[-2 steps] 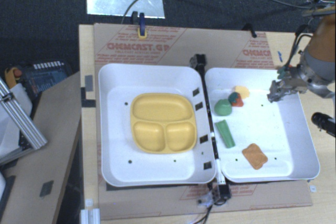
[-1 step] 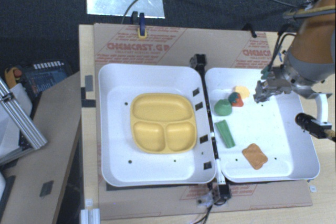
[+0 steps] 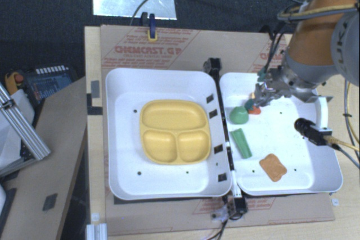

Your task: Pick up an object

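Just beside the gripper (image 3: pixel 260 99) sit a green ball (image 3: pixel 239 115) and a small red piece (image 3: pixel 255 110), crowding that spot. Below them, a green block (image 3: pixel 242 143) and a tan biscuit (image 3: pixel 273 167) lie apart, with bare white bin floor (image 3: pixel 287 132) between.

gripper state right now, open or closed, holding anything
Gripper: cannot be told; it hangs low in the right bin, next to the green round object.

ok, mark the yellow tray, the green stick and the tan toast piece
yellow tray (image 3: pixel 174 137): camera view, on its central divider.
green stick (image 3: pixel 242 143): camera view, mid-length of its top face.
tan toast piece (image 3: pixel 273 167): camera view, centre of its flat top.
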Robot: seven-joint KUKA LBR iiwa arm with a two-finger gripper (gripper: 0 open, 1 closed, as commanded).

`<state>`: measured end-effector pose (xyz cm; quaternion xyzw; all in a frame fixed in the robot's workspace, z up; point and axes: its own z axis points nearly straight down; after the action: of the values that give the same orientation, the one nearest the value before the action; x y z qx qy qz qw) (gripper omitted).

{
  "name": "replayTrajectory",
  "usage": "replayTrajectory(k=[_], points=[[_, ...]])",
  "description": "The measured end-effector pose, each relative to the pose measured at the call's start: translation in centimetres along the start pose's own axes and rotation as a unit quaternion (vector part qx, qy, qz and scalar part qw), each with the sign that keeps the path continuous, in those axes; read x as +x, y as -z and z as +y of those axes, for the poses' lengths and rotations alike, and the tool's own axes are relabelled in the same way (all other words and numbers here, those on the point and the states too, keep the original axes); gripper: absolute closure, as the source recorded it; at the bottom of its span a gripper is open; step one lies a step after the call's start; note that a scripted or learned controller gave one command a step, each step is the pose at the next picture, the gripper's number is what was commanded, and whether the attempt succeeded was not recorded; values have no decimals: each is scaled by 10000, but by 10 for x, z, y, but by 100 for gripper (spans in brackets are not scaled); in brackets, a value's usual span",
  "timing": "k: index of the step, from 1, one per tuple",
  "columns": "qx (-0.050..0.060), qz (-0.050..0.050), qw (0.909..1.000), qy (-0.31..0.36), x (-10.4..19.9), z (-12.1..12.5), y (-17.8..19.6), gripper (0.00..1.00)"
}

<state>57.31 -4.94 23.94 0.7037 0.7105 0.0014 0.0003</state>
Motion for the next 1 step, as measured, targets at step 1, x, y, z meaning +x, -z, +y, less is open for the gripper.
replayTrajectory(k=[1], points=[[4,2,10000,1,52,-6,6,100]])
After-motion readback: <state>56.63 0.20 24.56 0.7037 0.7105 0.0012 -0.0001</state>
